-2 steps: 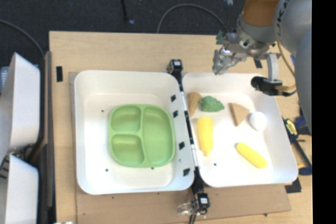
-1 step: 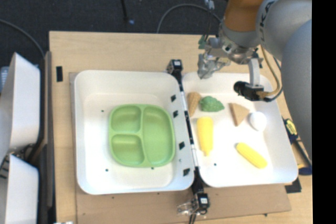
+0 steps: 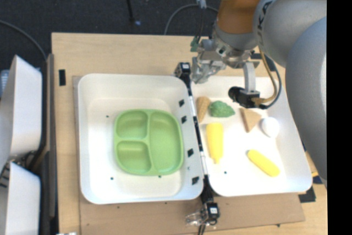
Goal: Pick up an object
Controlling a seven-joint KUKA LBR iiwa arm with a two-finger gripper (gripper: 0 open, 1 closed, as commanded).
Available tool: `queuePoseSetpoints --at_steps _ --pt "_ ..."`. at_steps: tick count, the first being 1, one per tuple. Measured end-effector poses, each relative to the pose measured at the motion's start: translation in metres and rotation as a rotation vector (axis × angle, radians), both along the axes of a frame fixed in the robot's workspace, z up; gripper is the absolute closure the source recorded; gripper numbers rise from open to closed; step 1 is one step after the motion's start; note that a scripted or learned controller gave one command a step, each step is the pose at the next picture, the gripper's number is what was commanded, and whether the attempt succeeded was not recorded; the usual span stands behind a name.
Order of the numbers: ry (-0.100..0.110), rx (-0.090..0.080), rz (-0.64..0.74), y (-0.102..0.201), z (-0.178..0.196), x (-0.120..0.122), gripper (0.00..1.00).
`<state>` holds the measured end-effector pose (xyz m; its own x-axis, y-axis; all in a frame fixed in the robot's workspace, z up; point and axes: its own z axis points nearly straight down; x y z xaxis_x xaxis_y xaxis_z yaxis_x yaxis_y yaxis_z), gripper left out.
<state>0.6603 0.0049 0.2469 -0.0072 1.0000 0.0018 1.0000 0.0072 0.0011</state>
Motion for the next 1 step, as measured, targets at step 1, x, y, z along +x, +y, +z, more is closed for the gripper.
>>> queuePoseSetpoints --at_steps 1 --pt "-0.001 0.000 0.001 0.0554 0.0079 -0.0083 1.00"
